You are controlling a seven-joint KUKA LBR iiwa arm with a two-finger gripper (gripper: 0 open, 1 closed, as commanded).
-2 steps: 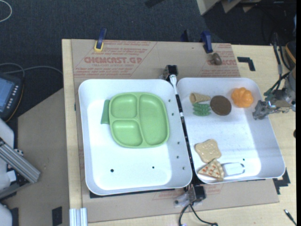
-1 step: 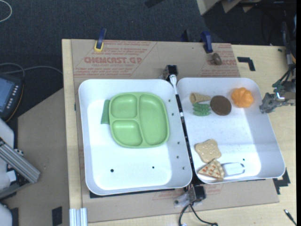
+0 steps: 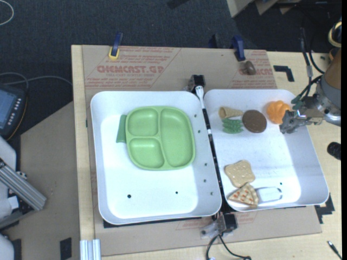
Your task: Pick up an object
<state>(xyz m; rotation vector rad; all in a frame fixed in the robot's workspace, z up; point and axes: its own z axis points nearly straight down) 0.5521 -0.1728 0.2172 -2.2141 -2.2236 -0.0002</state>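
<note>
The right bin (image 3: pixel 303 161) holds an orange toy (image 3: pixel 277 111), a brown round cookie (image 3: pixel 254 121), a green leafy piece (image 3: pixel 232 125) and a tan cone (image 3: pixel 230 112) along its far side. Near its front lie a tan cracker (image 3: pixel 239 172), a pizza slice (image 3: pixel 243 195) and a pale clear piece (image 3: pixel 268 194). My gripper (image 3: pixel 289 123) hangs at the bin's right rim, just right of and slightly nearer than the orange toy. Nothing is visibly held.
The left bin (image 3: pixel 108 161) carries a green sectioned plate (image 3: pixel 160 137). A black divider clamp (image 3: pixel 198 83) sits between the bins at the back. Blue (image 3: pixel 237 46) and yellow (image 3: pixel 114 50) clamps hold the board's far edge. Cables run at the right.
</note>
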